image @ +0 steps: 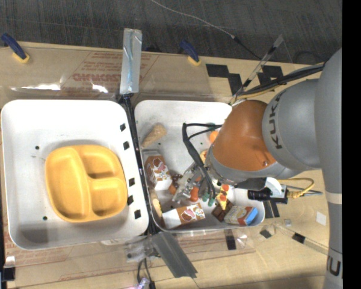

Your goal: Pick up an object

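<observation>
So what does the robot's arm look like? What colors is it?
The arm is big, round and smooth grey, with a shiny orange band near the wrist. Dark letters spelling KUKA run along the grey part. Black cables loop out beside the orange band. The end effector is a small cluster of metal parts with wires.

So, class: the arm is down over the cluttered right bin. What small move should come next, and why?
Probably a short straight lift. The claw sits low among the packets in the right bin; lifting would show whether it has caught anything, which the crowding hides.
</observation>
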You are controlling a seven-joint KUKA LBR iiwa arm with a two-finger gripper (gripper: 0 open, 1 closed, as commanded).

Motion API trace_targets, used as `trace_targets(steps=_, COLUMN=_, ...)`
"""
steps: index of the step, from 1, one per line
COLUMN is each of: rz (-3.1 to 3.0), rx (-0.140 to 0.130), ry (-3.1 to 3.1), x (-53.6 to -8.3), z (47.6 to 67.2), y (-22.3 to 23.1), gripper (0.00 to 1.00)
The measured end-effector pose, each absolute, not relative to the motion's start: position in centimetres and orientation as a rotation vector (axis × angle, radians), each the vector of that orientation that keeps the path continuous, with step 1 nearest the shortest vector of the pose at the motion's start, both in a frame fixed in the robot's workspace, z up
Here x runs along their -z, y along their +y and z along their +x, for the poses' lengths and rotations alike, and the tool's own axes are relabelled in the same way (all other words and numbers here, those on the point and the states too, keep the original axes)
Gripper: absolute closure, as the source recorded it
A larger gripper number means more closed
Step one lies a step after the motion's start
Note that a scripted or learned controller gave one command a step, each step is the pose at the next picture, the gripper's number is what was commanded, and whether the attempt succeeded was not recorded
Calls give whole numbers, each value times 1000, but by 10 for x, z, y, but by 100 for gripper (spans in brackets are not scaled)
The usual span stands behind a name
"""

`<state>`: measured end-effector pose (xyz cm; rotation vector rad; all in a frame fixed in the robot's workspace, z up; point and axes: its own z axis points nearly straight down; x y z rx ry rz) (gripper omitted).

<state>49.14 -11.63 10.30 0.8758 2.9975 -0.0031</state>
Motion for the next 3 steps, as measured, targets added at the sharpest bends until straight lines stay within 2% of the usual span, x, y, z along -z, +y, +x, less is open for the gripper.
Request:
trace_targets(steps=1, rz=758, rx=-2, ry=3039, x=-267, z=505, y=-71, gripper=100)
trace_targets(steps=2, rz=1067, rx=2, ry=2961, x=-230, z=488, y=-100, gripper=100)
trace_targets(steps=3, rz=1055, rx=4, ry=2967, x=-239, z=490, y=-99, gripper=100)
